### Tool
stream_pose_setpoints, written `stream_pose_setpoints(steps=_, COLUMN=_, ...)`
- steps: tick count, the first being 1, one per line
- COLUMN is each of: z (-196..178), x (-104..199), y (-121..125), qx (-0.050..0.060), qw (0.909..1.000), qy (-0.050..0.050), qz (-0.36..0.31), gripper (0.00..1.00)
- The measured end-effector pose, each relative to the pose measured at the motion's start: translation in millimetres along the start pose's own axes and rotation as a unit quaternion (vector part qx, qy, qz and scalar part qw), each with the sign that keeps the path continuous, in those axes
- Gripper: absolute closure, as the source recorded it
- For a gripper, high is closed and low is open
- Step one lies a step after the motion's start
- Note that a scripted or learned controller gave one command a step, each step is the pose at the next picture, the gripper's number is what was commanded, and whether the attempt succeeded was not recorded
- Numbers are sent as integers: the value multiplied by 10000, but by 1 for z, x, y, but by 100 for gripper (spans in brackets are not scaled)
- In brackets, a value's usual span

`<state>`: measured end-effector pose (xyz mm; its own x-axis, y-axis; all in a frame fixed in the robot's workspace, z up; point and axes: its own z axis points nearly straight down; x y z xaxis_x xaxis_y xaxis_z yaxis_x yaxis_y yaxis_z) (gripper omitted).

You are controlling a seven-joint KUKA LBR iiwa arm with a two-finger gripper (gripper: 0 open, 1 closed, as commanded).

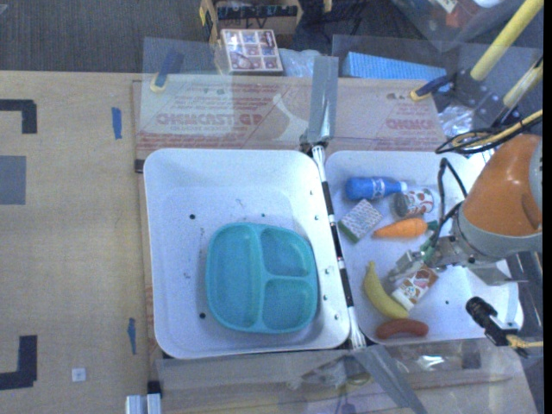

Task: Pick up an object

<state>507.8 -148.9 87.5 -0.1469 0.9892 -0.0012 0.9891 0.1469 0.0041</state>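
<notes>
At lower right, the tool (412,270) hovers over a small carton (414,286), grip state unclear; light, stiff, best pinched across its narrow sides.

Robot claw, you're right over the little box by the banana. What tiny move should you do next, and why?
Probably ease straight down a little. The gripper hangs just above the small carton, which lies between the banana and bare bin floor in the right bin. I can't see anything between its fingers yet, so lowering comes before closing.
</notes>
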Motion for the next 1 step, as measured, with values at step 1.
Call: stream_pose_setpoints(steps=1, z=-11, x=-1, y=2, qx=-41, qw=10000, qy=-11, qz=11, gripper=100)
